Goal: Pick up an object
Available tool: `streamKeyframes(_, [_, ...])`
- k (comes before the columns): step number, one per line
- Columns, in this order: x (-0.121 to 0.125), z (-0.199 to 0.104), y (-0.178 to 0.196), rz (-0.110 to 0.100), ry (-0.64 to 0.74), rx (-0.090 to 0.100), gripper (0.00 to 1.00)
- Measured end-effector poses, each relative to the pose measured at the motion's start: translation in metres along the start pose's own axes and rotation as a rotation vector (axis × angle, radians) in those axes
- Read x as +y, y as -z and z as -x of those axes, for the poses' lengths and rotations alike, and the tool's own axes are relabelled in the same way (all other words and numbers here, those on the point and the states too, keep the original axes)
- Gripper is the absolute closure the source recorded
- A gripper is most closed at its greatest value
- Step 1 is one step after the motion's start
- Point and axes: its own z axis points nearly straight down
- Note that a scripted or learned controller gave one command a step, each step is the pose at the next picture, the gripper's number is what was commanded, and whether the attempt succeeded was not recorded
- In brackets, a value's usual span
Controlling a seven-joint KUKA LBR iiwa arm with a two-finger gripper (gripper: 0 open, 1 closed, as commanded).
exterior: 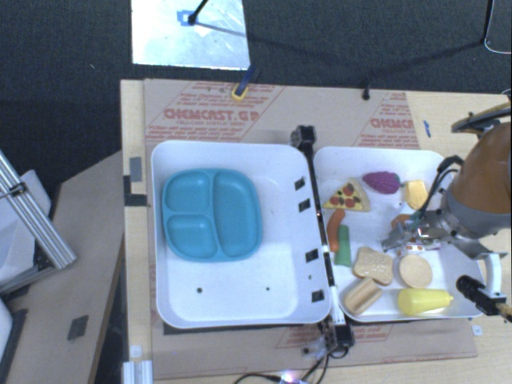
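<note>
Grey arm [480, 214], orange band, black cable, metallic hand [410, 234].

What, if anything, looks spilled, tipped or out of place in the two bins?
Nothing stands out. The blue divided plate lies flat in the left bin. The toy foods, such as the pizza slice, bread slice and yellow piece, lie scattered inside the right bin, none over its rim.

The arm [485, 184] is cut off by the right edge, just beside the right bin [376, 163]. Its gripper [412, 236], over that bin's middle, is small and blurred, so nothing tells whether anything is gripped, and it hides bin floor beneath
</note>
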Motion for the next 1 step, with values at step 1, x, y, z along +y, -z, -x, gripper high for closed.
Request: streamKeyframes(1, [0.0005, -0.0001, -0.0132, -0.002, 0.001, 0.004, 0.0])
